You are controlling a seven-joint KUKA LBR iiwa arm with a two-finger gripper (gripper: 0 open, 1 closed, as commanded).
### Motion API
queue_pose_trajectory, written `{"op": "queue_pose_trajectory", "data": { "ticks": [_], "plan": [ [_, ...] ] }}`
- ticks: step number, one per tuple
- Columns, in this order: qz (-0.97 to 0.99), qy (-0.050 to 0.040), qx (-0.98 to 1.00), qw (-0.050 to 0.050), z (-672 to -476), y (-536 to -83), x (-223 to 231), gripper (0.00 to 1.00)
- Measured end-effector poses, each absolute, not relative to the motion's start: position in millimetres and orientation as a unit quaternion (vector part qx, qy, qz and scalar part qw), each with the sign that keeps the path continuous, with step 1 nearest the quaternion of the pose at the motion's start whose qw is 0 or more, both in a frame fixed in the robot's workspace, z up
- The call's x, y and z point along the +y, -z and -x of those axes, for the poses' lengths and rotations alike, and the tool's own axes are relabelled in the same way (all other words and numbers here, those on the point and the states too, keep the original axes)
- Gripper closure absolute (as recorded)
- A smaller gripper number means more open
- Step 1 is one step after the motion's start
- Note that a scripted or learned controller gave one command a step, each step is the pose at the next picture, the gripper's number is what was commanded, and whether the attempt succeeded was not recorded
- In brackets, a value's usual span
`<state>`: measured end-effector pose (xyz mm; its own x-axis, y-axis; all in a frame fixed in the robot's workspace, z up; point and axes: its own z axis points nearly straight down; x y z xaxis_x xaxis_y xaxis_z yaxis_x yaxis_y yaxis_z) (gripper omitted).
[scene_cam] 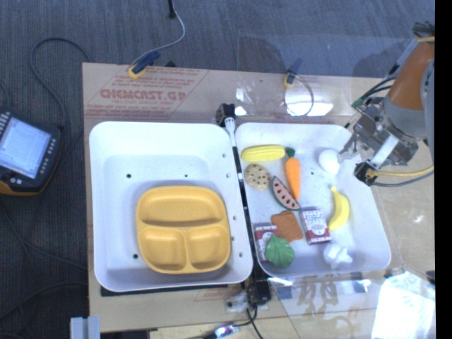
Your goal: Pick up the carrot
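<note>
Camera view looks down on a counter bearing two white bins side by side. Within the right bin the carrot lies lengthwise with its green top toward the far wall, just beside a corn cob and touching a watermelon slice. A cookie, banana, white egg, small red carton, brown toast piece and green lettuce share that bin. Inside the left bin rests a yellow divided tray. At the right bin's far right corner the end effector hangs near the egg, apart from the carrot; whether it is wide or narrow I cannot tell.
</note>
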<state>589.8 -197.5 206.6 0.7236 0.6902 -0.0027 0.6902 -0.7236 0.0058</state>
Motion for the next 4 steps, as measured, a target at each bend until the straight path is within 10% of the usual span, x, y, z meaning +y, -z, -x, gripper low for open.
{"op": "queue_pose_trajectory", "data": {
  "ticks": [1, 2, 3, 4],
  "plan": [
    [-0.833, 0.0018, 0.554, 0.002, -592.7, -251, -206, 1.00],
    [-0.833, 0.0027, 0.553, 0.001, -592.2, -249, -206, 0.00],
    [-0.807, 0.0063, 0.590, -0.007, -580.2, -105, -161, 0.00],
    [-0.807, 0.0038, 0.591, -0.002, -583.5, -120, -162, 1.00]
  ]
}}
